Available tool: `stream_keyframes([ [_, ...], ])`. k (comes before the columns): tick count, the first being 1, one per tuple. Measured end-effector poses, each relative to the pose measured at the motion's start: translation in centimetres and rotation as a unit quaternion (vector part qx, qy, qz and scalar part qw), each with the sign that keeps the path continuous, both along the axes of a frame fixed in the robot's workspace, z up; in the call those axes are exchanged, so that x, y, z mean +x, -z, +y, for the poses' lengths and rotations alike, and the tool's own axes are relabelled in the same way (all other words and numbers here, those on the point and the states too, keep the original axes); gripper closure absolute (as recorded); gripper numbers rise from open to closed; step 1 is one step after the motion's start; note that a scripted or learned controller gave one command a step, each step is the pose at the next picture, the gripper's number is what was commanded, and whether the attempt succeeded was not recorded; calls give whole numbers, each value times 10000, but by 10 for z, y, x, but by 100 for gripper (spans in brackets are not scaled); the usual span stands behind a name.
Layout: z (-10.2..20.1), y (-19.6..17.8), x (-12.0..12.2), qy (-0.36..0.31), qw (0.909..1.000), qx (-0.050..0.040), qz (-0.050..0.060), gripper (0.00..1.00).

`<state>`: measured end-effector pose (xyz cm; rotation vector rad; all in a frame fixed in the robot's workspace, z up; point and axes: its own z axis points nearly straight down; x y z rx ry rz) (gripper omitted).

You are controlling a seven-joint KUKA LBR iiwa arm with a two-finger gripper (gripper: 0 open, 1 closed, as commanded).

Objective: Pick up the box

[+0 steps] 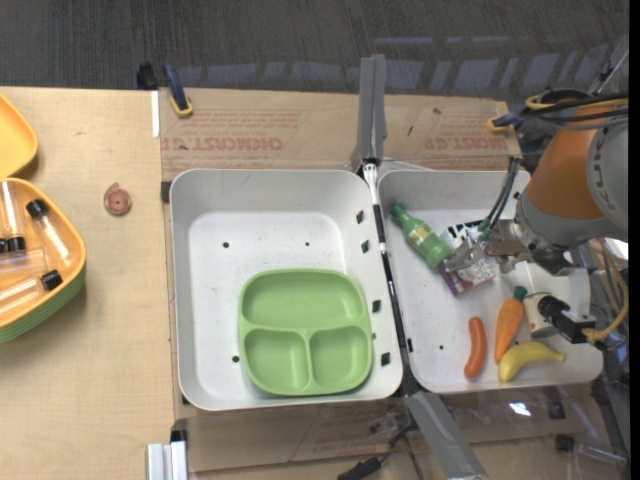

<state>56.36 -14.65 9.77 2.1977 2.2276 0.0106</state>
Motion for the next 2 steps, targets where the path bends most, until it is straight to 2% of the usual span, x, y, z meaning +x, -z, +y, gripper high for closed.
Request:
stream_keyframes([
  [1, 0, 1, 21, -166, 9999, 3, 28, 0],
  [2, -6, 0, 12, -610, 9981, 2, 6, 0],
])
